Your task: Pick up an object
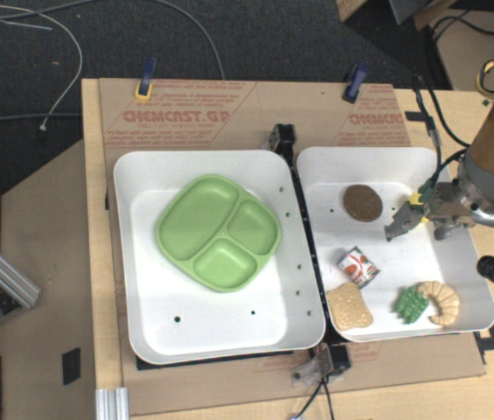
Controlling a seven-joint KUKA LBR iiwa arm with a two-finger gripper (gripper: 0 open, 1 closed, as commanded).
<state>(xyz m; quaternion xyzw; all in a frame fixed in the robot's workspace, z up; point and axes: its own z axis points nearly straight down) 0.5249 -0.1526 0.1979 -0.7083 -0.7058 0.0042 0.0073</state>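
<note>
While your tool (404,224) hangs spread beside the brown disc (362,203), center it squarely over that disc before descending.

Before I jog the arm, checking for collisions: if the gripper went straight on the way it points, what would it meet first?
Probably the bare floor of the right bin; the gripper points down-left, just short of the brown disc. Depth is unclear.

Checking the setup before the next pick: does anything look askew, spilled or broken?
Nothing looks spilled or broken. The green divided plate sits turned at an angle in the left bin. In the right bin, the small red-and-white packet lies tilted, and the green toy touches the croissant.
</note>
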